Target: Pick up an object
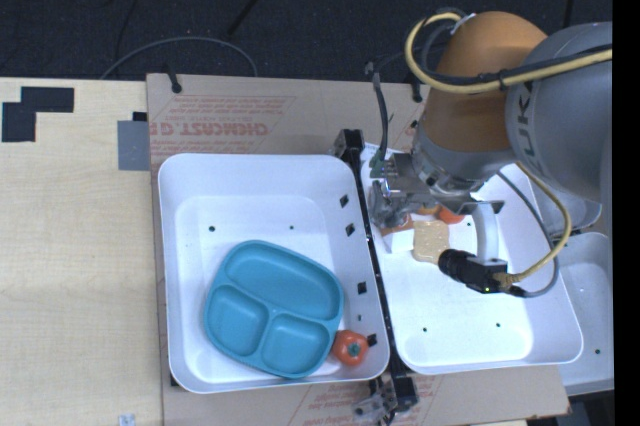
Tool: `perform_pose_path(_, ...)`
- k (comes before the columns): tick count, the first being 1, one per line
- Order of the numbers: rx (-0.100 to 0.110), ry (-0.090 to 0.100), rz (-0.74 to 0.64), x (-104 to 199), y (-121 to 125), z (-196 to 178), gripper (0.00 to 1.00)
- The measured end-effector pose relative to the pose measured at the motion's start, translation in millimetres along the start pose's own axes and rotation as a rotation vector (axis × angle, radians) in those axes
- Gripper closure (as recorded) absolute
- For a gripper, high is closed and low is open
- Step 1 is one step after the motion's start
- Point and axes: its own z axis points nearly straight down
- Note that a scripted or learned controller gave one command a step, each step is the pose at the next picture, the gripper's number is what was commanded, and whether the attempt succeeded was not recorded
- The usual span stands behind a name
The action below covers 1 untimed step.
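My gripper (pixel 393 207) hangs low over the upper left corner of the right bin (pixel 500 339), close to the divider between the bins. Just to its right a tan, bread-like slice (pixel 430 241) lies on the bin floor. A small orange piece (pixel 451 213) peeks out from under the wrist, above the slice. The arm's orange band (pixel 480 64) and grey body cover the back of the right bin. In the left bin (pixel 200 184) lie a blue divided plate (pixel 272 307) and a small red tomato-like object (pixel 350 347) at the plate's lower right edge.
A black cable with a connector (pixel 478 272) loops over the middle of the right bin. The bins rest on a cardboard sheet (pixel 250 119) on a wooden bench (pixel 70 244). Dark clips (pixel 352 146) join the bins along the divider.
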Motion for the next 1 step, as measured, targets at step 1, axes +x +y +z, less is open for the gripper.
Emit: perform_pose_path(1,0.001,0.0,-0.001,48.0,-18.2,2.6,1.0)
